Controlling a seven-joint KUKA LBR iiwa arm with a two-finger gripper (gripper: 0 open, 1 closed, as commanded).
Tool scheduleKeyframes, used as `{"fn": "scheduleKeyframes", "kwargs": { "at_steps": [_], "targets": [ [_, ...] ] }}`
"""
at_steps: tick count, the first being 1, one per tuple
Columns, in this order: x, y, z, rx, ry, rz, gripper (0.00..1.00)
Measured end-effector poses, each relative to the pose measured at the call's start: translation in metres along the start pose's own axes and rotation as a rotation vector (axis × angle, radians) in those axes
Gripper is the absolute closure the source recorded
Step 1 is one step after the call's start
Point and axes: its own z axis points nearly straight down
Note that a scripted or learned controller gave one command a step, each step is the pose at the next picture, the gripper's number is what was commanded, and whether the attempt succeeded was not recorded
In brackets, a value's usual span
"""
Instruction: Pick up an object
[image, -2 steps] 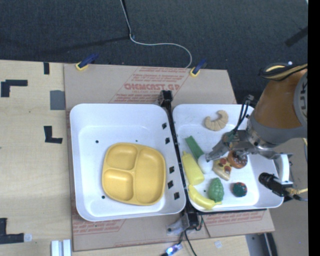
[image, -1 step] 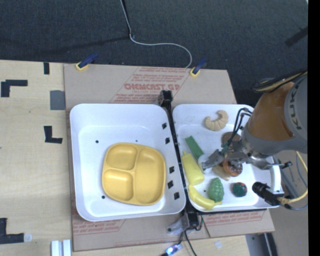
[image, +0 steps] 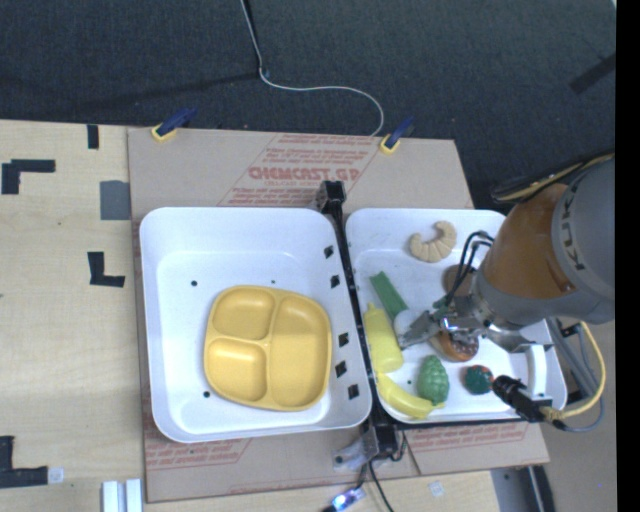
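Observation:
The right bin (image: 520, 225) holds several toy foods. A tan croissant (image: 432, 241) lies at the back and a dark green block (image: 389, 294) leans near the divider. A yellow piece (image: 382, 340) and a yellow banana (image: 405, 401) lie along the left wall. A green leafy piece (image: 433, 379) and a small red and green ball (image: 478, 379) sit at the front. My gripper (image: 428, 322) is low in the middle of this bin, just right of the yellow piece and above the leafy piece. A brown object (image: 459, 348) lies partly hidden under the wrist.
The left bin (image: 170, 240) holds a yellow divided plate (image: 268, 347). A black divider (image: 345, 290) runs between the bins. The arm's grey and orange body (image: 535, 255) covers the right bin's right side. A white cable (image: 320, 88) trails behind the bench.

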Motion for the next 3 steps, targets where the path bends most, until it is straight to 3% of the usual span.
{"fn": "scheduleKeyframes", "kwargs": {
  "at_steps": [1,2,3],
  "targets": [
    [-0.008,0.005,0.016,-0.018,-0.012,0.004,0.00],
    [-0.011,0.007,0.003,-0.028,-0.018,0.006,1.00],
    [-0.004,0.012,-0.057,0.000,0.007,-0.004,1.00]
  ]
}}
